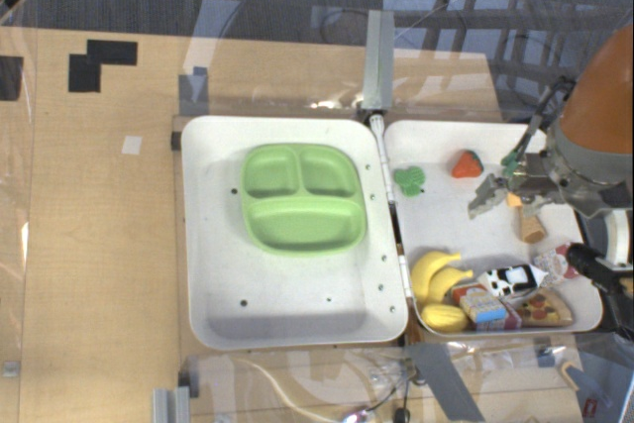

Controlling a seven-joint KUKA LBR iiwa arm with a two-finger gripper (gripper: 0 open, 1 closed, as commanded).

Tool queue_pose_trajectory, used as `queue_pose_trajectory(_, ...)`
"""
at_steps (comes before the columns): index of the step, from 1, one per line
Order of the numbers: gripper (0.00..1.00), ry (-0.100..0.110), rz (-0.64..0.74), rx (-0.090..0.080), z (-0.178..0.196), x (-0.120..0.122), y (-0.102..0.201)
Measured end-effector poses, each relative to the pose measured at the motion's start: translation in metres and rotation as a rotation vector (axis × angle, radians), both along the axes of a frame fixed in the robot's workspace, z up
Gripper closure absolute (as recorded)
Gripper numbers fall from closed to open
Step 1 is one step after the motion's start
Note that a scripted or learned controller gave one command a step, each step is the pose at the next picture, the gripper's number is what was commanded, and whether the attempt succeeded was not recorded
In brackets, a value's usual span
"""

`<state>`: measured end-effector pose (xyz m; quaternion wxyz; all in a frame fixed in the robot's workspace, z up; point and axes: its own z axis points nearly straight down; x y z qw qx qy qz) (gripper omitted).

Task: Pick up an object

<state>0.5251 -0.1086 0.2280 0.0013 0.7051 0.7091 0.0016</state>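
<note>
Reaching in from the right, the grey arm (pixel 599 129) with its orange band hangs over the right bin (pixel 436 139), and its gripper (pixel 495 196) sits above the bin's middle, slightly right of centre. Whether its fingers are apart or together cannot be told at this slant, and nothing is seen between them. Just beside the gripper, toward the bin's right wall, lies a small tan cork-like piece (pixel 532 228). An orange-red strawberry-shaped toy (pixel 467 164) lies nearer the far wall, apart from the gripper, and a small green toy (pixel 409 179) rests close to the bin's left wall. Along the near edge of the same bin, a bunch of yellow bananas (pixel 441 287) touches a cluster of items: a small printed box (pixel 487 308), a black-and-white cow-like figure (pixel 513 280), and a flat brown piece (pixel 548 310) beneath them. The left bin (pixel 213 243) holds a light green divided plate (pixel 302 197) with three compartments, lying flat near its middle. Both bins stand side by side on a wooden bench (pixel 89 233).
</note>
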Motion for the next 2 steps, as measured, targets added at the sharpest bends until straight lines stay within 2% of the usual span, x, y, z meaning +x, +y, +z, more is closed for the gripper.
queue_pose_trajectory(1, 0.00, -0.002, -0.116, 0.000, -0.133, 0.049, -0.004)
queue_pose_trajectory(2, 0.00, -0.005, -0.028, -0.002, -0.140, 0.146, -0.028)
